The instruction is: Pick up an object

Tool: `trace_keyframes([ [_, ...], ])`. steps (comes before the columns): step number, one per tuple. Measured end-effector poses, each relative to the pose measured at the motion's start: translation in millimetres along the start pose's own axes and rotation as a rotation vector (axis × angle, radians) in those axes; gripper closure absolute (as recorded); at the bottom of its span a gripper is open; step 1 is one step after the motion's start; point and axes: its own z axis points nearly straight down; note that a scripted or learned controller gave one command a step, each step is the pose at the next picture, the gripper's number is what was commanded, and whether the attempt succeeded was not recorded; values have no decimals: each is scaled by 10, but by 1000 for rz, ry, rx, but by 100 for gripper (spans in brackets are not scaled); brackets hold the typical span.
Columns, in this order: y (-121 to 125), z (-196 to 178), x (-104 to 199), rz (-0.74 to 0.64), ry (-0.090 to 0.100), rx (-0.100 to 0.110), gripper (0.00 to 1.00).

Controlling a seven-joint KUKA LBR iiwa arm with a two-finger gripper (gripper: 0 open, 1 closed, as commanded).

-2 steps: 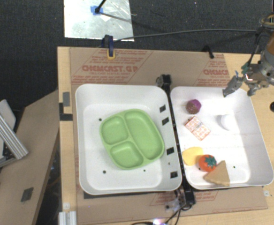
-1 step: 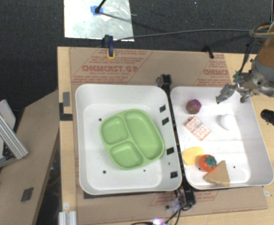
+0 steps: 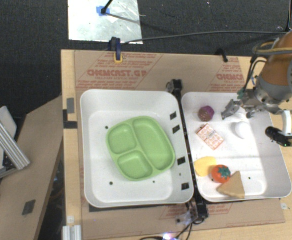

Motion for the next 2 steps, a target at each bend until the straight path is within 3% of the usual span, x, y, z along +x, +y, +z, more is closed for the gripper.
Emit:
trace_keyframes([
  [1,27,-155,-5,-3,-2,-9,100],
  [2,32,-628,-74,2,-3,-10,100],
])
